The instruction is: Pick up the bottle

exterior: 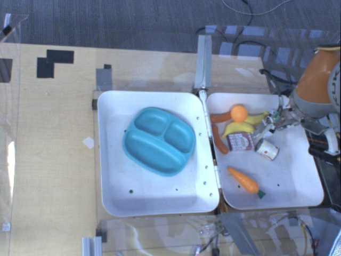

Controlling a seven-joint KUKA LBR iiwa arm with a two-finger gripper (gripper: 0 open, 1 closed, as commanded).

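Note:
A small white bottle lies on its side in the right bin, just right of a purple and white carton. My gripper reaches in from the right and sits low, directly above and behind the bottle, close to it or touching its upper end. The grey arm with its orange band leans over the bin's far right corner. I cannot make out anything held in the gripper.
The right bin also holds an orange, a banana, a red sausage, the carton and a carrot. A blue divided plate lies in the left bin. Cables hang at the right.

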